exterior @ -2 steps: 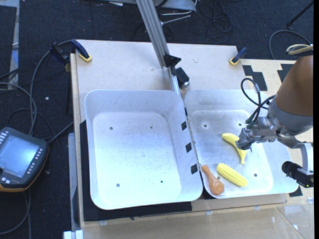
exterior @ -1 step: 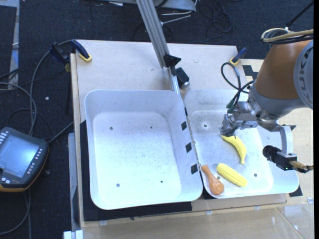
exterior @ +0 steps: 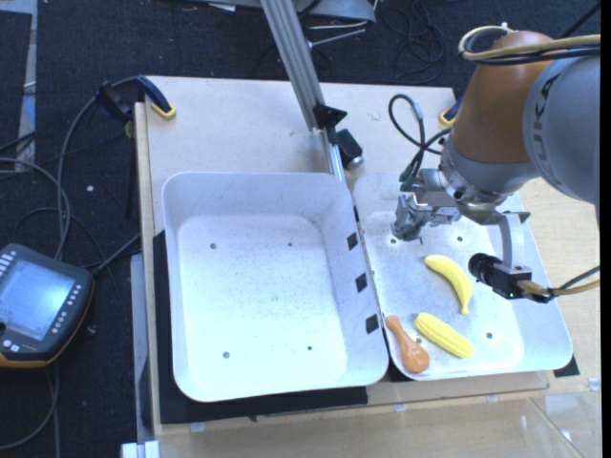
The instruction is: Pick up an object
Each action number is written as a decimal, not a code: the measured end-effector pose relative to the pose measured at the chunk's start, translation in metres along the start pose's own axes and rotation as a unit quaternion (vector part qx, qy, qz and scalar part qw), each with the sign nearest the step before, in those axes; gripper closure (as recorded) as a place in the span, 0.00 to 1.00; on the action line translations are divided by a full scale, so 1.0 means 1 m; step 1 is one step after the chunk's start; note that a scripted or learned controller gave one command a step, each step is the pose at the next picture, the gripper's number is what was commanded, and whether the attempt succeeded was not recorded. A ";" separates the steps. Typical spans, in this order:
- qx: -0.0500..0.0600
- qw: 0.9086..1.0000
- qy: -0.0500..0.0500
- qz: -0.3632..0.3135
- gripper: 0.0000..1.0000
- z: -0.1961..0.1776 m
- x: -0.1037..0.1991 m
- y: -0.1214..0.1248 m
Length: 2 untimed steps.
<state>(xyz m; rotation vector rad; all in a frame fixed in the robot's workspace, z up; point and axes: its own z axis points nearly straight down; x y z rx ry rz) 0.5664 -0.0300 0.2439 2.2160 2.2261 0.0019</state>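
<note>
Gripper [exterior: 409, 225] low over the right bin [exterior: 535, 343], near that bin's far left corner; from this slant I cannot tell how far open it is, and nothing shows between its tips. Arm [exterior: 520, 103] enters from the surface's right side, orange band above the wrist. Nearest object: banana [exterior: 451, 278], lying on the bin floor just toward the near edge and right of the gripper, apart from it. Further toward the near edge, corn cob [exterior: 445, 335] and, beside it on the left, carrot [exterior: 408, 346] close to the bin's near left corner. Left bin [exterior: 191, 208] adjoins the right bin along its left rim
</note>
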 end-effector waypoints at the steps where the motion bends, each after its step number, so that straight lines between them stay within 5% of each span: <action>1: 0.001 1.000 0.000 0.000 1.00 0.003 0.050 0.020; 2: 0.000 1.000 0.000 0.000 1.00 -0.004 0.094 0.049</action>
